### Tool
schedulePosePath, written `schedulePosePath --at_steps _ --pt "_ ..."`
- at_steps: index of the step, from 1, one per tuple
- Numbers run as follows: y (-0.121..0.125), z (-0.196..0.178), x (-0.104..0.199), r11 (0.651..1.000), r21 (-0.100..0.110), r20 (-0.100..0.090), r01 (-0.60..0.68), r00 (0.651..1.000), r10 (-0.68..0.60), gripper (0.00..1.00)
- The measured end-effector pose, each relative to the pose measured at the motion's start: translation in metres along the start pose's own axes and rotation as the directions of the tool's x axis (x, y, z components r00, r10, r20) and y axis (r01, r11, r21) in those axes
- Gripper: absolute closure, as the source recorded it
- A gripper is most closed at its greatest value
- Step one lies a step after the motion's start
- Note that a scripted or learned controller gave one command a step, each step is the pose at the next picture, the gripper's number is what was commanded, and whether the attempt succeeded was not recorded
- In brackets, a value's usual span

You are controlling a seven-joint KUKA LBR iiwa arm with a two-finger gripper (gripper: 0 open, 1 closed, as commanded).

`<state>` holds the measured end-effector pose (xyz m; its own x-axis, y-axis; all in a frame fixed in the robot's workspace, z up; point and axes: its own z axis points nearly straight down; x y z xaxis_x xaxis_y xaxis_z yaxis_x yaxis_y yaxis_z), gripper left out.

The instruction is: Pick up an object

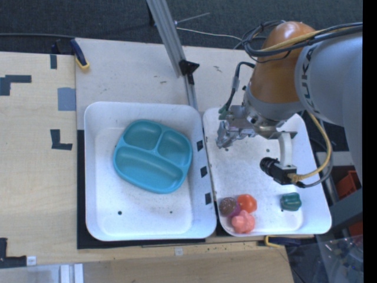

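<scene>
I have the gripper (pixel 225 135) low over the upper-left part of the right bin (pixel 312 217); I cannot tell its state from this angle, and I see nothing in it. Candidate objects cluster in the bin's near-left corner: purple piece (pixel 228 206), orange piece (pixel 247 203), pink piece (pixel 242 221), all touching. They lie toward 6 o'clock from the gripper, well apart; green piece (pixel 290 201) toward 4 o'clock.

The plate (pixel 153 155) is taking up the middle of the left bin (pixel 94 175), leaving bare floor along its near and left sides. In the right bin (pixel 315 217), four small toys (pixel 238 211) are crowding the near edge, while the middle floor is lying open below the gripper (pixel 225 135).
</scene>
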<state>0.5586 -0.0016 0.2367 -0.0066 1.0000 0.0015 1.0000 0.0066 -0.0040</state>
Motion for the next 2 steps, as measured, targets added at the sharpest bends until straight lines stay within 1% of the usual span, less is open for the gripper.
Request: schedulePosePath --at_steps 1,2 --pt "-0.016 -0.006 0.050 1.000 -0.001 -0.001 0.001 1.000 -0.001 1.00" --pt "-0.018 0.006 0.102 1.000 0.000 0.001 0.000 1.000 0.000 1.00"
